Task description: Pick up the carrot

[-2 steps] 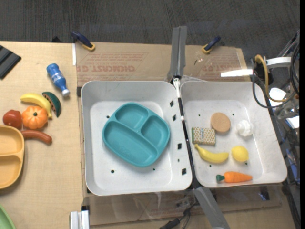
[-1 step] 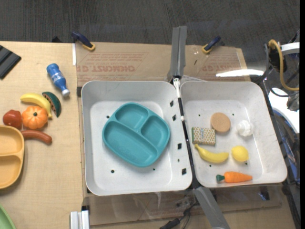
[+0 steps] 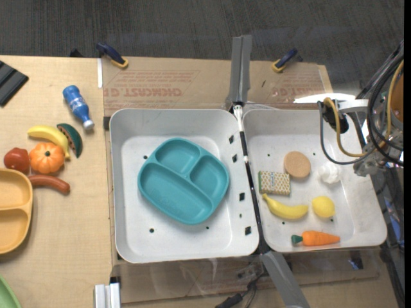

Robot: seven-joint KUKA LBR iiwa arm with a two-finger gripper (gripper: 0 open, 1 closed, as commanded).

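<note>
Carrot (image 3: 316, 239) lying flat near the front wall of the right bin (image 3: 376, 226), just below a banana (image 3: 286, 208) and a lemon (image 3: 323, 206). End effector (image 3: 371, 165) at the bin's right edge among cables, well apart from the carrot; opening impossible to tell.

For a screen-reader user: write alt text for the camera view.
A toy carrot lies untouched at the near edge of the right white bin, beside a banana and lemon. The left bin holds a teal divided plate.

One fixed camera looks down at a slant over both white bins (image 3: 122, 191)
</note>
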